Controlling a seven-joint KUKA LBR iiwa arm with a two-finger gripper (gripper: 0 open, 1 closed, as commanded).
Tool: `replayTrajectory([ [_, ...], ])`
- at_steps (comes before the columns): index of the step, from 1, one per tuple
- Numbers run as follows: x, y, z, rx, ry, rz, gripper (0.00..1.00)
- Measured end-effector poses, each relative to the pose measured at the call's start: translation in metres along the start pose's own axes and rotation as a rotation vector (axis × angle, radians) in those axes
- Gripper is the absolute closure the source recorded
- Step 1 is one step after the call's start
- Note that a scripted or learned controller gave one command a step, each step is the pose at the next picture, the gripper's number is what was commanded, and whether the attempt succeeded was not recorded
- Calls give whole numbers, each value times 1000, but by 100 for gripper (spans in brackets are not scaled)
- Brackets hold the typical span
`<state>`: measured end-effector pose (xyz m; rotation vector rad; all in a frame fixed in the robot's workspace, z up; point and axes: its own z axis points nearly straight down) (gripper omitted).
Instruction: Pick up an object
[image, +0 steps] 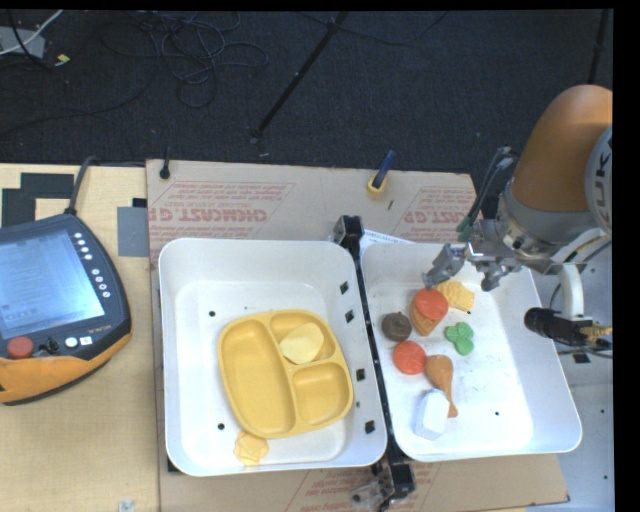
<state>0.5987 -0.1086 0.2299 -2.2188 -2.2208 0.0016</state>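
My gripper (468, 272) hangs over the back of the right bin (545, 420), its two fingers spread apart with nothing between them. Just below it lie a yellow waffle-like piece (459, 294) and a red-topped toy food (429, 308). Further down sit a brown round piece (397, 325), a green piece (460, 337), a red tomato-like piece (408, 357), a chicken drumstick (440, 376) and a white block (431, 416).
The left bin (190, 300) holds a yellow divided tray (262, 385) with a pale yellow piece (301, 345) in it, and a small yellow piece (251, 449) by its front corner. A teach pendant (55, 300) lies on the bench at left.
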Motion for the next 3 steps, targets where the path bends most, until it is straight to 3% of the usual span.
replayTrajectory([
  [1,-1,0,-10,0,1,1,100],
  [2,42,-77,-145,-8,1,-3,100],
  [3,155,-89,-184,-5,3,-11,100],
])
